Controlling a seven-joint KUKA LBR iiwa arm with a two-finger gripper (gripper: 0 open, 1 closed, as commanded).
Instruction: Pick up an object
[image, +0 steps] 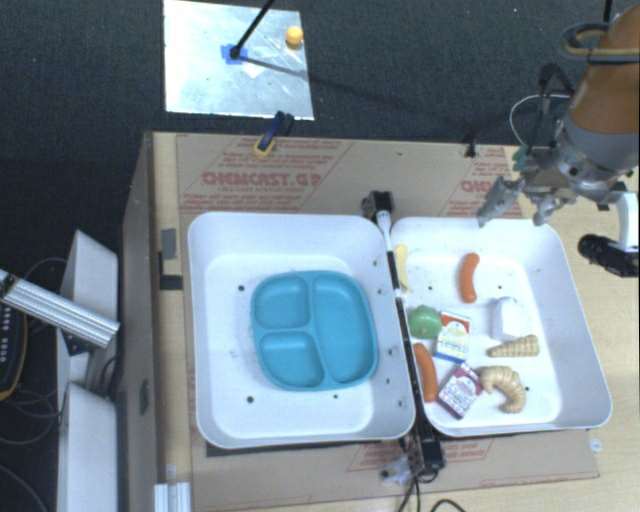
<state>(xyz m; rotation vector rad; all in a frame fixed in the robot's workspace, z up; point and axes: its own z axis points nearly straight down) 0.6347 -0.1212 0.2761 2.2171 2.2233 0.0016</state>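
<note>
Croissant (505, 385): lies at the right bin's (585, 330) near edge, beside a red packet (459, 390).
Fingers (520, 207): mine, spread open, gripping nothing, hovering above the bin's far rim.
Left bin (215, 300): carries a blue tray (313, 329).

- Dark carpet floor (80, 110) spreads all around the bench, deep grey and speckled.
- The bench top (300, 175) is a tan board with faded red lettering across it.
- Beyond the bench's far edge, a shiny metal sheet (215, 70) lies flat on the carpet, catching the light.
- Left of the bench, a pale metal rail (60, 308) slants across white box shapes (85, 420).
- Near those boxes, dark cables (25, 395) curl at the bench's left.
</note>
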